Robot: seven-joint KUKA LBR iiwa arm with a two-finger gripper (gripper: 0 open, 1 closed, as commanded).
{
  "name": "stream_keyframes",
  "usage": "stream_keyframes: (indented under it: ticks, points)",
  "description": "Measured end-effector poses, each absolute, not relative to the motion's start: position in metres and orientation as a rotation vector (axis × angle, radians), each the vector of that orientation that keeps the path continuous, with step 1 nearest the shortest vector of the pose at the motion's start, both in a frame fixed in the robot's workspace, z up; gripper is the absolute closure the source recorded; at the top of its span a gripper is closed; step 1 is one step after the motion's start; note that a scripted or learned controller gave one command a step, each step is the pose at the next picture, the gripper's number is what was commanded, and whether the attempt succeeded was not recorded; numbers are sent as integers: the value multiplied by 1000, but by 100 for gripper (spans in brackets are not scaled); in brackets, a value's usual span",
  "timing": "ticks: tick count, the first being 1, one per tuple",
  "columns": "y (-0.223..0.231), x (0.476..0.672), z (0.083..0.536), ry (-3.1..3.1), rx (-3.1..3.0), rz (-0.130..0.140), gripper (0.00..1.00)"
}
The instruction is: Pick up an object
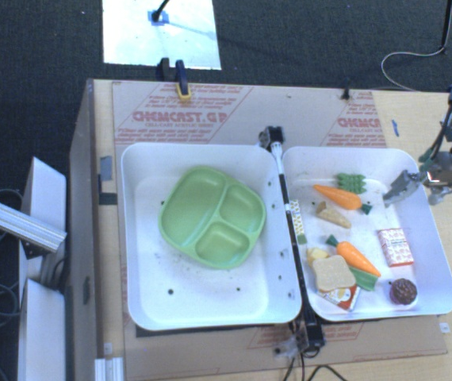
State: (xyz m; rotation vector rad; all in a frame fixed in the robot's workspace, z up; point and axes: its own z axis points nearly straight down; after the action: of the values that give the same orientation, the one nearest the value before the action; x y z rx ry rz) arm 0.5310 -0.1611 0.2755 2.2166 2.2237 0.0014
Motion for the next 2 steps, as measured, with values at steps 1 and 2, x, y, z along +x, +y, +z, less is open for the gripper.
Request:
stream_keyframes:
  ticks: [1,2]
  points:
    - [-177,555,159,2223,2220,0,0]
    - [-173,631,83,2226,2217,1,0]
